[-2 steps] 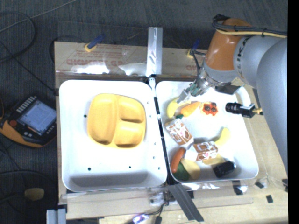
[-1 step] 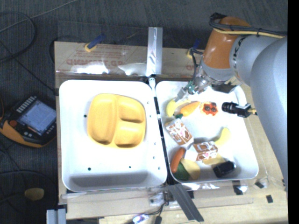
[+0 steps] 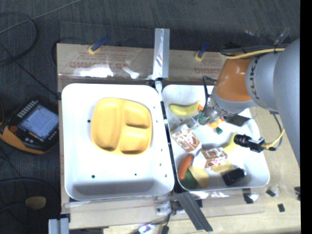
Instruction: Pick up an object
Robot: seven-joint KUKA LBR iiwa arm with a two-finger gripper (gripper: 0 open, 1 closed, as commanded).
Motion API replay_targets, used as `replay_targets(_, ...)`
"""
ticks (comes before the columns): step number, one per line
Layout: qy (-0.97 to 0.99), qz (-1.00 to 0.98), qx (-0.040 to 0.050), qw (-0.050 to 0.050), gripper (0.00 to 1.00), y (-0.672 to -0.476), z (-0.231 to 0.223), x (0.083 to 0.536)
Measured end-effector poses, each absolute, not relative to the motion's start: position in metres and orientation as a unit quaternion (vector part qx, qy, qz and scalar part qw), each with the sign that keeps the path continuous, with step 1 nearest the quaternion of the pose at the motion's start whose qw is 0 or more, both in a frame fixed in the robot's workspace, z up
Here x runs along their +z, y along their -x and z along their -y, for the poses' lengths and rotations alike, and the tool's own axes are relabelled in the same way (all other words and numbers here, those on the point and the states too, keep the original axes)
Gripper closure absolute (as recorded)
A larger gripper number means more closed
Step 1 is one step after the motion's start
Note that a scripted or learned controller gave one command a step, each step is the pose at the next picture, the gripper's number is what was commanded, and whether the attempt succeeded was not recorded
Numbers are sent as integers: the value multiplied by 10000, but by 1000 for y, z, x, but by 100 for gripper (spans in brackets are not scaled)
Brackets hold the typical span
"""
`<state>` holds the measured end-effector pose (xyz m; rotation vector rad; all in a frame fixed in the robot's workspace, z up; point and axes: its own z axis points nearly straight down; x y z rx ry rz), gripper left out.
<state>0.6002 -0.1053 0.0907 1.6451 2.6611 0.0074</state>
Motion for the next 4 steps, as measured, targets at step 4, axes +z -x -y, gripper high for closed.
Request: replay_targets(4, -7374, -6755, -40, -12, 100, -666, 67, 180)
